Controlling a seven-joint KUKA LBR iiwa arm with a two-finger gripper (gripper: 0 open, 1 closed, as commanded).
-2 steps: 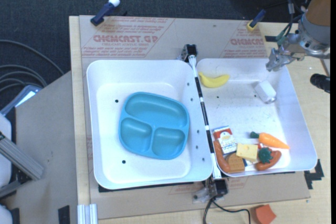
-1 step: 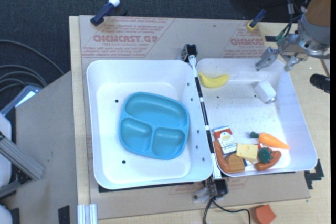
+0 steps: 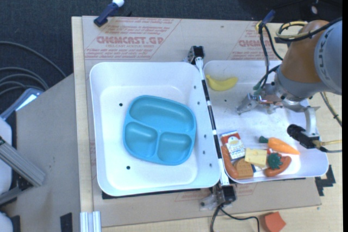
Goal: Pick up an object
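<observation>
In the camera view, two white bins sit side by side on a brown board. The left bin (image 3: 103, 117) holds a blue divided plate (image 3: 159, 129) lying flat near its middle. The right bin (image 3: 239, 68) carries the loose items: a yellow banana (image 3: 222, 83) near its upper left corner, and a cluster along its lower edge made of a red-and-white packet (image 3: 234, 145), a yellow cheese wedge (image 3: 256, 157), a brown cracker (image 3: 243, 169), a green broccoli piece (image 3: 274, 160) and an orange carrot (image 3: 283, 145). The arm (image 3: 310, 60) reaches in from the right of the frame, its wrist tilted down over the upper middle of the right bin. The gripper (image 3: 255, 101) hovers just right of the banana, well apart from the lower cluster, with nothing between its fingers; whether they are spread or closed I cannot tell. Judging by that placement, the banana is the likeliest target, since it lies alone and offers a free approach
</observation>
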